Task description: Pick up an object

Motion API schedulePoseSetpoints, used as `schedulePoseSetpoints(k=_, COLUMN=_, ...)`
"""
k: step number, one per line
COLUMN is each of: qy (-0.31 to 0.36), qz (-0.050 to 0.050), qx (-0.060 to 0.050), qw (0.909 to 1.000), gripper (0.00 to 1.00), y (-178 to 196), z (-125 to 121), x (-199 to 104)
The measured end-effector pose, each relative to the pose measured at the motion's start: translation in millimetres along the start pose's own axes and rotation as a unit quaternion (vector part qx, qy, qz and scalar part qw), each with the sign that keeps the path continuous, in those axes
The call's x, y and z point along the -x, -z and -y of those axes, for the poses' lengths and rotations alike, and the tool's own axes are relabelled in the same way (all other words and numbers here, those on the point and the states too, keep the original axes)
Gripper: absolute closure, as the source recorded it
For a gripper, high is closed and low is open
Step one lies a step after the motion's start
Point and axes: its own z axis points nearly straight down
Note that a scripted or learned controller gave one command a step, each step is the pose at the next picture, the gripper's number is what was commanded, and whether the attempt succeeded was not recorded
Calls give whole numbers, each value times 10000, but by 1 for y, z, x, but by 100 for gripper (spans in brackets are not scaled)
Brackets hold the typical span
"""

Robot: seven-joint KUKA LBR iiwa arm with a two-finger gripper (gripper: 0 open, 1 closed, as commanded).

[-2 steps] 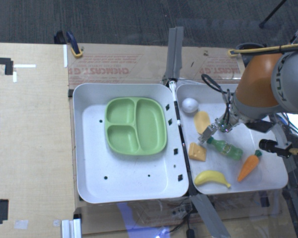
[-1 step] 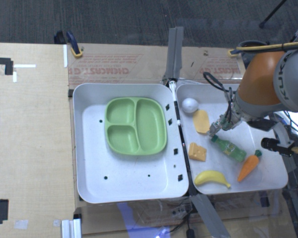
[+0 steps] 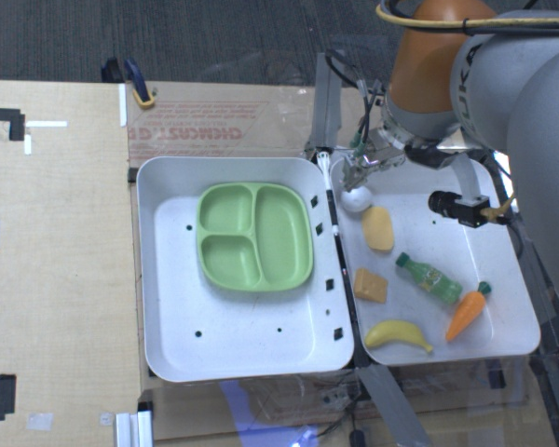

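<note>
I am at the start of the pick: my hand [image 3: 361, 168] is low over the far left corner of the right bin [image 3: 512, 338], and nothing is lifted yet. I can't tell from here if the hand is spread apart or closed, since it looks small and messy with wires around it. Just under it lies a small white ball [image 3: 355, 199], touching or almost touching the tip, so I think that is the thing I am going for. The ball sits close to the wall between the two bins. Just beside it, a bit nearer to me, is a yellow block [image 3: 379, 229] with round corners. Farther on lie a tan bread-like piece [image 3: 371, 286], a green bottle [image 3: 429, 278], a toy carrot [image 3: 467, 313] and a banana [image 3: 399, 336]. The left bin [image 3: 168, 343] has a green plate [image 3: 255, 237] with three parts in it. Next I think I need to settle straight down on the ball, close on it gently and then go up. The ball may roll away, and the bin wall is very near.
</note>
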Motion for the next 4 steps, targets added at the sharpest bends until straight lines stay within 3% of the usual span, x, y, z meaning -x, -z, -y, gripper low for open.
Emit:
schedulePoseSetpoints(k=1, qy=837, qz=4, qx=0, qw=9965, gripper=100, y=0, z=2, x=14)
schedulePoseSetpoints(k=2, qy=840, qz=3, qx=0, qw=9965, gripper=0, y=0, z=2, x=13)
schedulePoseSetpoints(k=3, qy=706, qz=-3, qx=-8, qw=9975, gripper=0, y=0, z=66, x=34)
schedulePoseSetpoints(k=4, qy=1112, qz=-4, qx=3, qw=9938, gripper=0, y=-99, z=85, x=71)
